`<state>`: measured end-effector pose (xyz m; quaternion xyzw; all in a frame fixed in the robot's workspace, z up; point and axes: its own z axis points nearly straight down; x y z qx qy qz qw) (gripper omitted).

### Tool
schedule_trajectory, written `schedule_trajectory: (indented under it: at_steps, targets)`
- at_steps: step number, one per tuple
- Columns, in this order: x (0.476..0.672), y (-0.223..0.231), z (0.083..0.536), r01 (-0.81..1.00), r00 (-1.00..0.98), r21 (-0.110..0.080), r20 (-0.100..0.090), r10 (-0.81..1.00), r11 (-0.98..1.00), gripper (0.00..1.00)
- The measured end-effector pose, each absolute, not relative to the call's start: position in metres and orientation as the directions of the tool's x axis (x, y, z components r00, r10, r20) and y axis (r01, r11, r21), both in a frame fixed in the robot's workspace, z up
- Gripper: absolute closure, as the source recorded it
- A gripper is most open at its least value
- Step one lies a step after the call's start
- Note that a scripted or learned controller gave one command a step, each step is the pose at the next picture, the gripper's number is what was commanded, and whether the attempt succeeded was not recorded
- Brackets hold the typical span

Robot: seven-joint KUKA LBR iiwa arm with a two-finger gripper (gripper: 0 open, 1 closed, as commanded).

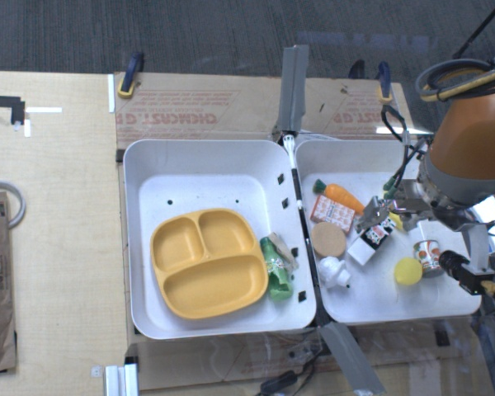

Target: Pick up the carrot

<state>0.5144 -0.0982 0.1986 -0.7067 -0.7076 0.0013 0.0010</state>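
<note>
So the carrot (344, 195) sat in the right bin (445, 308), touching the snack packet (332, 213). Gripper (378, 214) hovered just beside it, couldn't tell its state. I figured crowding could make it snag the packet instead.

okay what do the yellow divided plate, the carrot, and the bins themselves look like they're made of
The yellow divided plate looks like moulded plastic, matte, with soft rounded ridges between its compartments. The carrot is probably a plastic toy: its orange is uniform and smooth, with a neat green tip. The bins seem to be thin formed plastic, white and slightly glossy, with rounded corners and rolled rims.
</note>
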Motion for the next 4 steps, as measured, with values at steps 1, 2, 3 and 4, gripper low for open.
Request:
schedule_trajectory:
  at_steps: [1, 2, 3, 4]
  targets:
    - [0.572, -0.115, 0.102, 0.978, 0.207, -0.001, -0.001, 0.978, -0.207, 0.0]
    - [0.63, -0.103, 0.098, 1.0, 0.008, 0.011, -0.005, 1.0, -0.008, 0.0]
    - [0.623, -0.088, 0.192, 0.979, -0.204, 0.001, -0.003, 0.979, 0.204, 0.0]
    - [0.62, -0.125, 0.12, 0.944, -0.33, -0.001, -0.001, 0.944, 0.33, 0.0]
